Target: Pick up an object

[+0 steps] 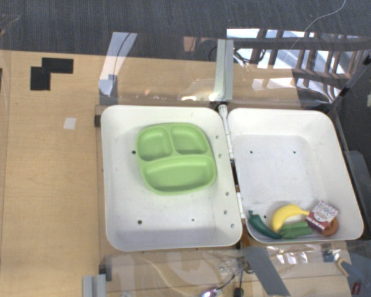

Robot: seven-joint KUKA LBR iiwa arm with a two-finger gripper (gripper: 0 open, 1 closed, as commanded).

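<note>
Two shallow white bins sit side by side on the wooden tabletop point(43, 184), divided by a narrow metal strip. The left bin point(120, 228) holds a single green divided plate point(175, 158), lying flat and slightly turned near the bin's middle, its three compartments facing up and holding nothing. The right bin point(284, 147) carries a small cluster of candidate objects packed into its near corner: a yellow banana point(289, 215) lying on top, a green vegetable-shaped piece point(295, 230) under and beside it, a darker green piece point(258, 222) against the bin's inner wall, and a small red-and-white carton point(323, 213) touching the banana's tip, with a brown round item point(332, 227) partly hidden beneath the carton. The crowding looks consistent with objects having slid or been dropped toward that low corner, which leaves them touching one another and close to two walls. The state of the tool cannot be told from this view. In my judgement the pick is not yet begun. The plate offers open clearance on all sides but lies flat with only a thin rim to grip; the banana sits uppermost and is likely the easier target, though its neighbours and the nearby walls leave little room and may be disturbed
</note>
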